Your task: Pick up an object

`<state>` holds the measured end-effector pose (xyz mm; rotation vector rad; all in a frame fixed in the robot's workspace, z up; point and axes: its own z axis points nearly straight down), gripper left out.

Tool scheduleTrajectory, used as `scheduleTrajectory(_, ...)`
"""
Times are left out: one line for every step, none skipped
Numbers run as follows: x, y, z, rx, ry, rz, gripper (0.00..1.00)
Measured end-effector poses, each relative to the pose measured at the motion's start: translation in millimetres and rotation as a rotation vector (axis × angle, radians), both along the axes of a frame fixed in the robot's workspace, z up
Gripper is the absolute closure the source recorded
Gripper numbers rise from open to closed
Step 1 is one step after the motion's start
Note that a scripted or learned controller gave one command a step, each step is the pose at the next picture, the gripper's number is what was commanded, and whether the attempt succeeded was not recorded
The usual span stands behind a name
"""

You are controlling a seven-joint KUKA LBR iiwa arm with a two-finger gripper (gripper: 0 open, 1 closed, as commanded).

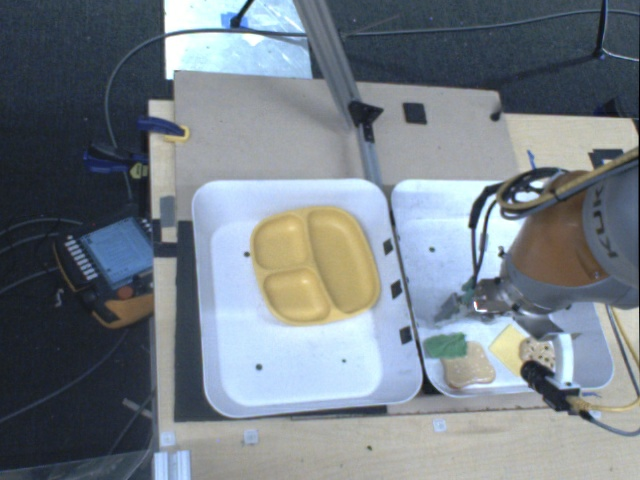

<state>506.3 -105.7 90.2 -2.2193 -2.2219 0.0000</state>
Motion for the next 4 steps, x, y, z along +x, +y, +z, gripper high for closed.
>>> scheduleTrajectory(1,0,13,-0.001,-0.003,0.001,1.0)
scheduleTrajectory(9,-1,58,-0.002,-0.005,0.004,1.0)
scheduleTrajectory(12,-3,123,-0.002,-0.009,0.004,1.0)
scheduleTrajectory(14,-3,168,-0.002,-0.007,0.004,1.0)
